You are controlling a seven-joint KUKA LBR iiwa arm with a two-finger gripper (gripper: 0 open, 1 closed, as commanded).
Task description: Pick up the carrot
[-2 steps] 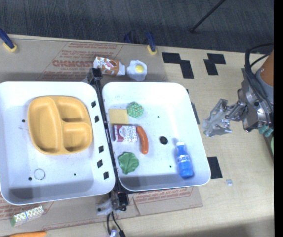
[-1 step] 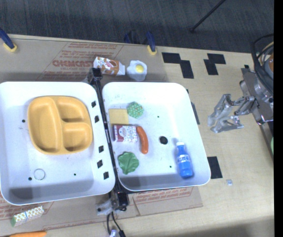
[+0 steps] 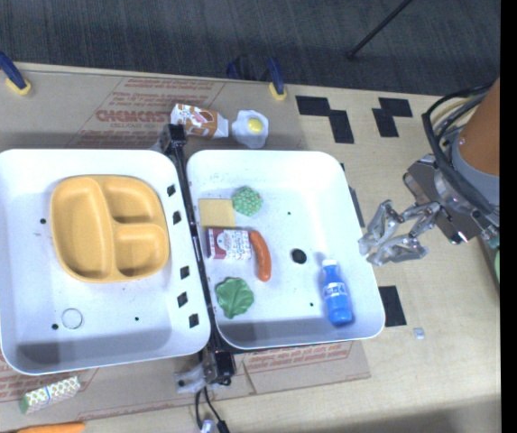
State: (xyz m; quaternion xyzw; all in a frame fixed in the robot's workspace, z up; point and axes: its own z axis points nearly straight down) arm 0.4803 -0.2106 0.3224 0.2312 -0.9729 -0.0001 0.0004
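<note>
So the carrot is lying in the middle of the right bin, touching the red packet at its 9 o'clock. The gripper hangs outside that bin, at the carrot's 3 o'clock, holding nothing; can't tell whether it's spread or closed.

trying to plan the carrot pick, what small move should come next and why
Probably move the end effector toward the view's left, over the right bin's wall, to above the carrot. It hangs outside the bin beside that rim, while the carrot lies near the bin's middle against the red packet, with the blue bottle off to the side.
</note>
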